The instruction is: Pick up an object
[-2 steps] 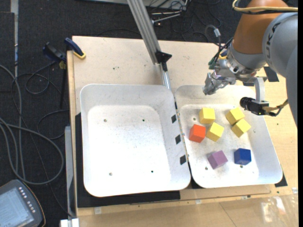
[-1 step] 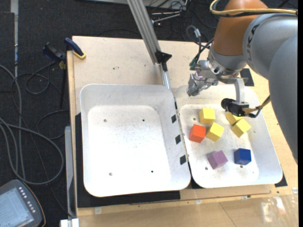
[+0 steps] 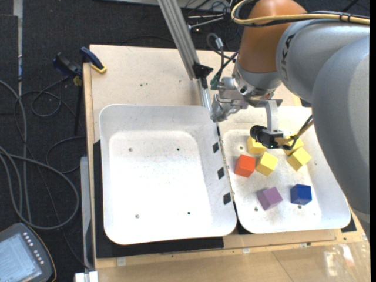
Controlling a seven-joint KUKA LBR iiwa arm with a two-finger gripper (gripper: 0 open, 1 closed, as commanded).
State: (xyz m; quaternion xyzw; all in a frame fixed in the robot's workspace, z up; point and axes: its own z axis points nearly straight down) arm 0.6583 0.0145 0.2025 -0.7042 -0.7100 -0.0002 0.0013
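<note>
The gripper (image 3: 220, 111) hangs over the rear left corner of the right bin (image 3: 329, 216). It is small and blurred against the rim, so it cannot be told whether it is released or clenched. The grey arm (image 3: 329, 57) cuts off that bin's right side. The orange cube (image 3: 245, 165), yellow cubes (image 3: 266, 163), purple cube (image 3: 270, 197) and blue cube (image 3: 301, 194) lie in this bin, apart from the gripper. The pale bench (image 3: 147, 75) stands on dark floor strewn with cables (image 3: 35, 157). A metal strut (image 3: 176, 28) slants behind the gripper, and a clamp (image 3: 88, 60) grips the bench's rear left corner.
</note>
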